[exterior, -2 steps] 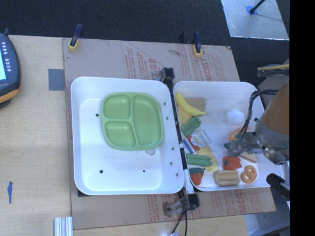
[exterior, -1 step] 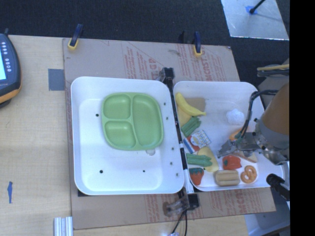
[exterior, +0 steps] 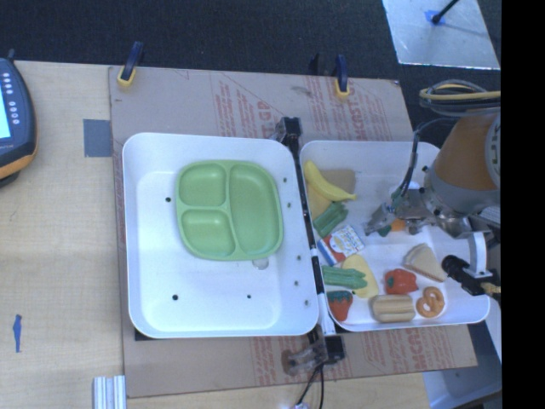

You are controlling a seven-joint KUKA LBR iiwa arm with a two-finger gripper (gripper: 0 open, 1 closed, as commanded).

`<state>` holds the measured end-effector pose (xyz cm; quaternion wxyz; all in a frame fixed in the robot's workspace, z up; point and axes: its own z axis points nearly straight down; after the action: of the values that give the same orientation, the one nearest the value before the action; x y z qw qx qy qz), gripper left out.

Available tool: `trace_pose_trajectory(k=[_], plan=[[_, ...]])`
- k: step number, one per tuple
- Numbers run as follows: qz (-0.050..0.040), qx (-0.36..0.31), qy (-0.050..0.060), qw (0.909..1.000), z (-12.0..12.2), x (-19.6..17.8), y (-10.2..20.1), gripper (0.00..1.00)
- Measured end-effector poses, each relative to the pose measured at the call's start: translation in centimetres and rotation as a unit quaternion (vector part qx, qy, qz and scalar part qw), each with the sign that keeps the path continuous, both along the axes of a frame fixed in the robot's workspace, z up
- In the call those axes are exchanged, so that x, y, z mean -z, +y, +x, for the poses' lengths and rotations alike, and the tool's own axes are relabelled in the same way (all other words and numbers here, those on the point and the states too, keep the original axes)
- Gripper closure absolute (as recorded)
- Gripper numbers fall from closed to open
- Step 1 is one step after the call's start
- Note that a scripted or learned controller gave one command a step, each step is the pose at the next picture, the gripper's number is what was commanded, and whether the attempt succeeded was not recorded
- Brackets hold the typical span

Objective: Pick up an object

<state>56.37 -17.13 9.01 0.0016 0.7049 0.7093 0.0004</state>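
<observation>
The right white bin (exterior: 366, 148) holds several toy foods: a yellow banana (exterior: 324, 186), a green vegetable (exterior: 330, 219), a white packet (exterior: 345, 241), a red pepper (exterior: 400, 280), a tan bun (exterior: 392, 308), a pretzel (exterior: 430, 301) and a pale wedge (exterior: 423, 262). My gripper (exterior: 385, 220) hangs low over the middle of this bin, right of the green vegetable and above the wedge. A small orange bit shows at its tip, but I cannot make out whether it is held. The arm's orange band (exterior: 464, 156) rises behind it at the right.
The left white bin (exterior: 153, 254) bears a green divided plate (exterior: 230, 210). A black bracket (exterior: 464, 273) on the arm overhangs the right bin's right rim. Yellow and blue clamps (exterior: 341, 83) pin the cardboard at the back. A control pendant (exterior: 13, 113) lies far left.
</observation>
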Motion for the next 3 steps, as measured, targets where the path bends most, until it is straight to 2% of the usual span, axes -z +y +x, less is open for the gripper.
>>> trace_pose_trajectory(k=[1, 2, 3], plan=[[0.0009, -0.001, 0.001, 1.0, 3.4, -0.2, 3.6, 0.0], [0.0016, -0.001, 0.005, 1.0, 9.4, -1.6, 7.6, 0.0], [-0.0001, 0.003, 0.002, 1.0, 9.2, -0.1, 1.5, 0.0]])
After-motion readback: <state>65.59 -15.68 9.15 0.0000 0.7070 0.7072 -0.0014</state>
